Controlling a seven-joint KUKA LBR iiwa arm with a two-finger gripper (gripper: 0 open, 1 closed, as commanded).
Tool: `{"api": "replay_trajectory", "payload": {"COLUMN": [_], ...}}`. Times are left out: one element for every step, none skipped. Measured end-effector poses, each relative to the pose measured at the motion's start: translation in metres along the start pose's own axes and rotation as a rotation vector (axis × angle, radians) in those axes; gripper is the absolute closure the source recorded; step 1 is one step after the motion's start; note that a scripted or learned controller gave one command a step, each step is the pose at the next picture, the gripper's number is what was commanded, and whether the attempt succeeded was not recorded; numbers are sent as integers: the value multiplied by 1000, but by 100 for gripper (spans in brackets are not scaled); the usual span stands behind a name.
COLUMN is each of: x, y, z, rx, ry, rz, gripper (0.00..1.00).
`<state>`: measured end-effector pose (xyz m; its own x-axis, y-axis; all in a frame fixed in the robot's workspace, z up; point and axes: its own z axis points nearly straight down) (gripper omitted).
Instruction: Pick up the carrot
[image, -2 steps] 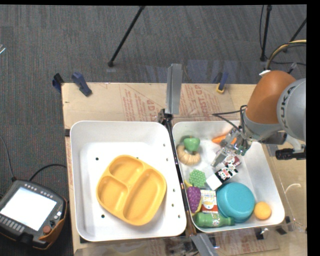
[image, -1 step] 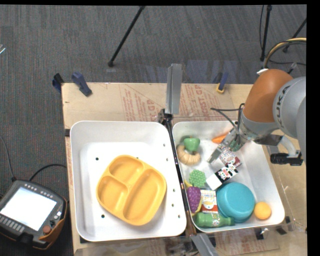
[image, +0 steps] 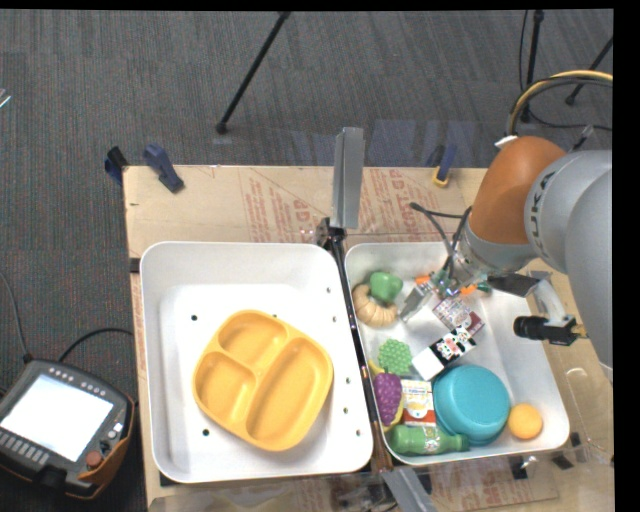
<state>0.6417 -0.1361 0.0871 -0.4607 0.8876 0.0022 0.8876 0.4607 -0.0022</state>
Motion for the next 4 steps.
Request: {"api": "replay_trajectory", "payload": {"x": [-28, -36, -35, -28], "y": [-11, -17, -16, -13], "z": [-11, 1, 0, 2], "rx": [-1, 1, 1, 8], "ry": [-1, -1, 0, 5], "rz": [352, 744, 1071, 1317], "gripper": [0, 0, 0, 0]}}
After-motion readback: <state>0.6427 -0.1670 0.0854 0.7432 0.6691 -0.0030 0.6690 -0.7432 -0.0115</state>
